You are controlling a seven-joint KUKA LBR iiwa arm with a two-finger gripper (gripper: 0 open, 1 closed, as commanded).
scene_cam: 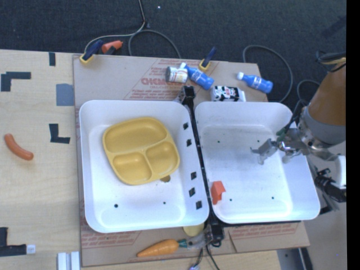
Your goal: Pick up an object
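Camera view: tool (262,151) hangs over right bin (247,114), upper middle, fingers apart, nothing between them. Only candidate there is orange block (217,191), down at that bin's lower-left corner, well apart from the tool. Risk: block sits close to the bin wall and divider, so a finger may hit the wall or nudge it away. Left bin (93,151) has yellow tray (140,149). Bottles (199,76), carrot (157,248), sausage (18,147) lie outside on the table.

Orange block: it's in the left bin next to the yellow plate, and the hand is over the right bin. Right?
Not quite. The camera view shows the orange block in the right bin, near its front left corner. The yellow plate lies in the left bin. The hand is over the right bin.
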